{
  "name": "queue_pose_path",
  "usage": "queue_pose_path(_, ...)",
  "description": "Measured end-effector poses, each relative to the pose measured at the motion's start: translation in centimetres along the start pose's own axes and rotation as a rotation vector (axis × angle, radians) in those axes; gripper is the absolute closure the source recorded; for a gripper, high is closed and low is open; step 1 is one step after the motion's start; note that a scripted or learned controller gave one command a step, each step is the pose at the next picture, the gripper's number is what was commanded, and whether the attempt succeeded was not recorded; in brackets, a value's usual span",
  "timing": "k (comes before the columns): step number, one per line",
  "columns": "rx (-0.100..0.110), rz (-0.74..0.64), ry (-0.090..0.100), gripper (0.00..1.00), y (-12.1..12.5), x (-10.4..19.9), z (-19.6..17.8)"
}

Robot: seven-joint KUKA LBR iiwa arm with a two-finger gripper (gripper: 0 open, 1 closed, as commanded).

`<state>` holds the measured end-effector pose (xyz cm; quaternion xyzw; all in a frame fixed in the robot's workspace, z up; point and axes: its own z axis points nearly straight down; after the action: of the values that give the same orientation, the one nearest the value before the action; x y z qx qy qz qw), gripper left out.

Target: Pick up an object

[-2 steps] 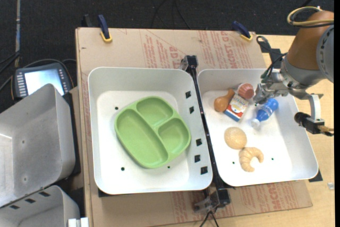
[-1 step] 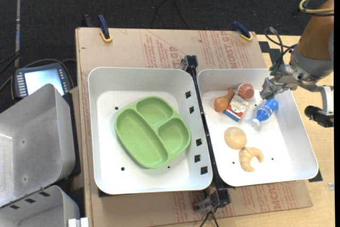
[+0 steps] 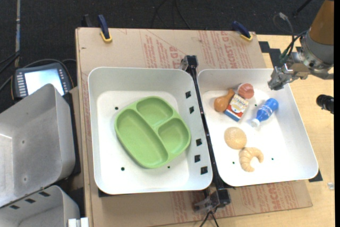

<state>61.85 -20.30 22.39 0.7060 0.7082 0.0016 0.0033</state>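
The gripper hangs over the far right corner of the right bin, just above the rim, at the end of the grey arm that comes in from the right. At this size its tip is a dark blur, so whether it is spread or pressed together I cannot tell; nothing is visible held in it.

The nearest candidate is the blue bottle, which lies on the bin floor just nearer to the viewer and slightly left of the gripper. Its long axis runs on a diagonal, from its white cap end at the near left up to its blue body at the far right, so the body end points roughly toward the gripper. A grasp would most likely need to close across that diagonal, not along it.

Further left sit a small red and white carton and, touching it, an orange-brown pear-shaped piece. Nearer the front of the bin lie a round bun and a croissant, close together (these two are well apart from the gripper).

The left bin carries a green divided plate, across the divider and farthest from the gripper.
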Motion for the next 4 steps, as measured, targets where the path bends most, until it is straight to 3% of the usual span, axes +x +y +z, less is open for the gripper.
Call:
queue_pose_path(2,0.008,-0.005,0.005,1.00,-3.9,10.6,-2.1)
queue_pose_path(4,0.010,-0.004,0.004,1.00,-7.7,19.3,-0.2)
